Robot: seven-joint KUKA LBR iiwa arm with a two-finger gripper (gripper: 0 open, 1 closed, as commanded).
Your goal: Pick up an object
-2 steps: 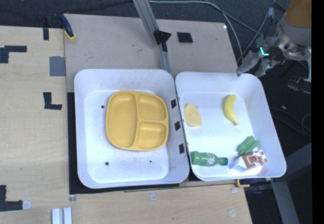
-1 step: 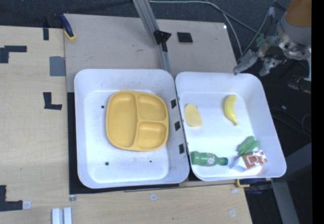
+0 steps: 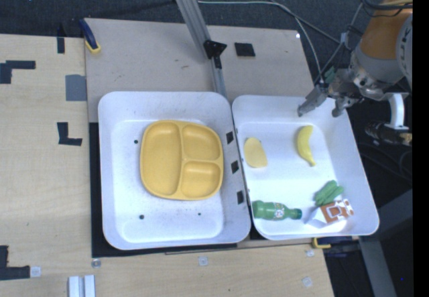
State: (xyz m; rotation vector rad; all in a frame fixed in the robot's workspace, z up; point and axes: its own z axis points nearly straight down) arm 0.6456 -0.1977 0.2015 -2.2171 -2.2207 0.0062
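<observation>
My gripper hangs over the back edge of the right bin, its two fingers spread apart with nothing between them. A yellow banana lies just below it in the bin. To the left of the banana is a pale yellow oval piece. Along the bin's front lie a green bottle, a green leafy item and a small orange-and-white carton.
The left bin holds a yellow divided plate. A grey metal pole slants down to the gap between the bins. A blue-and-yellow clamp sits at the bench's back left corner.
</observation>
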